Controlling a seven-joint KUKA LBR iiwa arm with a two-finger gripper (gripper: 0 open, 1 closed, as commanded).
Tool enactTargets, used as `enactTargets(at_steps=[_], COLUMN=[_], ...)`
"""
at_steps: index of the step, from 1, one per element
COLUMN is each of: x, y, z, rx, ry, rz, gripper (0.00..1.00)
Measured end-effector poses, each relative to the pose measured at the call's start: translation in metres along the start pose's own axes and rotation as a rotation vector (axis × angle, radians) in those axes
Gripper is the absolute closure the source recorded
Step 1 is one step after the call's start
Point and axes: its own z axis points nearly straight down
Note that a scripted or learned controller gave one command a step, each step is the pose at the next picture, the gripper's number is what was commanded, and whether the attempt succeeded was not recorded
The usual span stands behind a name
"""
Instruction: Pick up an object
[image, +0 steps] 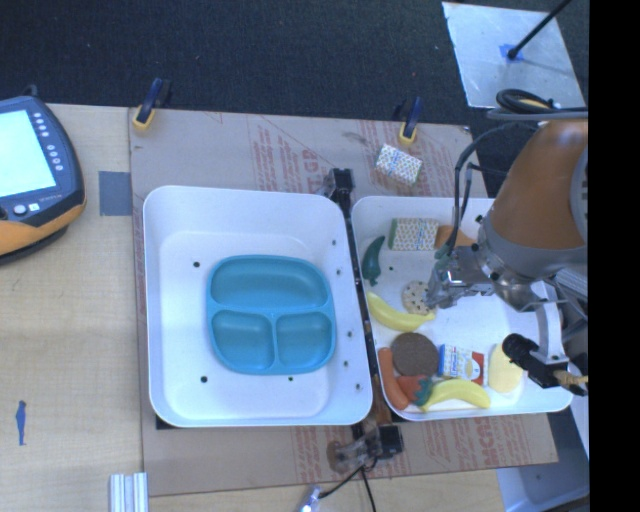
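the arm reaches in from the right over the right bin (540, 408), and its hand (443, 285) hangs low above the upper middle of that bin. whether it is open or closed i cannot tell, since the metal parts blur together, and nothing can be seen held in it.

the things to pick all lie in the right bin. just below and left of the hand sits a speckled round cookie (415, 296), touching the upper end of a banana (395, 315). further toward the front are a brown disc (414, 354), a small carton (460, 362), a second banana (455, 396) and a carrot (392, 385), packed close together. a green pepper (372, 260) lies by the left wall, and a speckled sponge (412, 234) near the back. the left bin (160, 300) holds a blue divided plate (270, 313).

the cookie looks the nearest target, but it is flat and may slip. a better try would likely centre over the first banana's middle and close across its narrow width.
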Motion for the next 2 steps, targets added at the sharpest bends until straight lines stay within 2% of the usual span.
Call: enactTargets(at_steps=[1,2], x=[-0.001,-0.051], y=[0.0,0.042], z=[0.0,0.101], rx=[0.0,0.001], ry=[0.0,-0.001], rz=[0.001,0.003], gripper=[0.0,0.0])
